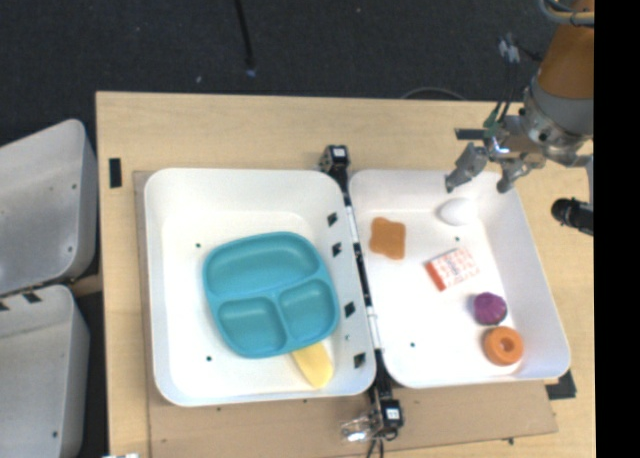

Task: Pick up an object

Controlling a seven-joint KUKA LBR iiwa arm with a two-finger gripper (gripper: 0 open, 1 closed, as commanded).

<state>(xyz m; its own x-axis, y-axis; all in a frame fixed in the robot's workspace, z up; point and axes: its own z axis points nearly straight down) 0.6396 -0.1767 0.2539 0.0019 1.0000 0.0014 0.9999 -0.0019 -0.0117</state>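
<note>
My gripper (pixel 487 175) hangs open over the far right corner of the right bin (pixel 420 361), with nothing between its fingers. Just below it lies a white egg-shaped object (pixel 457 211). Further into the same bin sit an orange-brown cookie-like piece (pixel 388 237), a red and white packet (pixel 453 268), a purple ball-like object (pixel 488 308) and an orange ring-shaped object (pixel 503 345). The left bin (pixel 175 236) holds a teal divided plate (pixel 270 293) and a yellow piece (pixel 314 365) at its near edge.
The two bins meet along a middle seam with black clips (pixel 352 276). A wooden bench (pixel 240 126) surrounds them. White chairs (pixel 40 206) stand at the left. The arm's orange band (pixel 566 61) rises at the right edge.
</note>
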